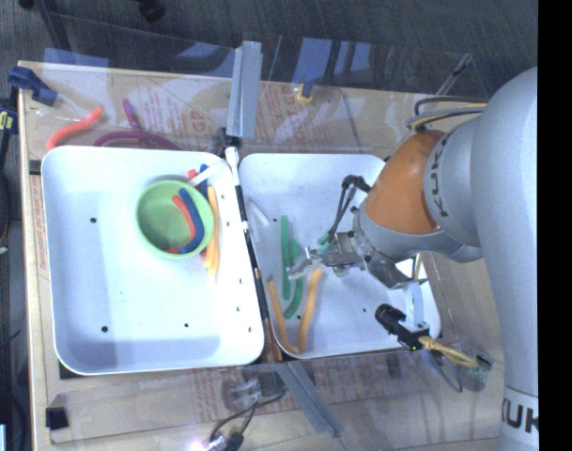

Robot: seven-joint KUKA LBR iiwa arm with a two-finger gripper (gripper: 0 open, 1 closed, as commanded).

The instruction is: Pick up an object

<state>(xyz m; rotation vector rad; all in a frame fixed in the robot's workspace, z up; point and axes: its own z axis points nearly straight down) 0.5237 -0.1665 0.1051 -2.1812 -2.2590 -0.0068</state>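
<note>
Green stick [286, 242], long, thin and slightly bent, lies flat on the white floor of the right bin [361, 172]. It is close to that bin's left wall and runs roughly from twelve to six o'clock. I judge it the likeliest target, because the claw [309, 259] sits low in the bin with its tip touching or just beside the stick's lower half.

From my remote seat I cannot tell whether the claw is spread or pressed together. Its metal parts read as a small grey tangle, and nothing shows plainly pinched in it.

My reading is that the task is not yet done. The approach looks complete, a grip is unconfirmed, and the lift is left to do. The stick looks glossy, narrow and light, and its upper end lies free.

At six o'clock from the claw, two orange sticks [310, 310] lie near each other and close together toward the bin's bottom edge. They could get in the way. At three o'clock rises the grey arm [473, 195] with its orange band.

At nine o'clock, well apart, the left bin [79, 252] holds a green bowl [163, 219]. A red curved piece [184, 216] lies inside the bowl, and an orange rod [211, 238] lies at its right rim.
</note>
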